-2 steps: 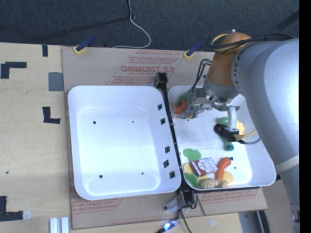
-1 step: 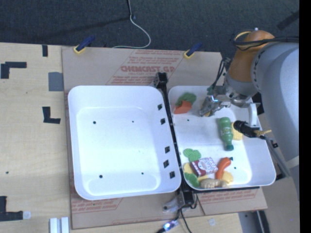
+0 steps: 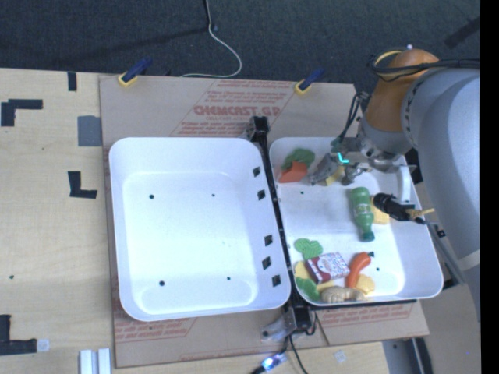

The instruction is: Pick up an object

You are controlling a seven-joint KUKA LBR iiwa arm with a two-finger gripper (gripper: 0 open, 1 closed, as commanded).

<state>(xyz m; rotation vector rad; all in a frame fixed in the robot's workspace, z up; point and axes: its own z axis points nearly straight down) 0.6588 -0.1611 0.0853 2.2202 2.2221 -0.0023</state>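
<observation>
Target candidate: green bottle (image 3: 362,212), lying on its side in the right bin (image 3: 405,283), mid-right, clear of the near-side toy cluster. Likely light, rigid plastic, smooth and prone to roll; best taken across the body, not the neck. Orange-and-green toy (image 3: 295,166) sits at the far-left corner. Hand (image 3: 331,170) hangs low over the far end, between that toy and the bottle. Opening: cannot tell. Arm (image 3: 398,100) enters from the right, wrist angled down-left.

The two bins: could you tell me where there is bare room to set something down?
The left bin offers bare floor across its whole width. In the right bin, bare floor lies mid-left, between the carrot and the green bottle. Its near edge is crowded with toys.
</observation>
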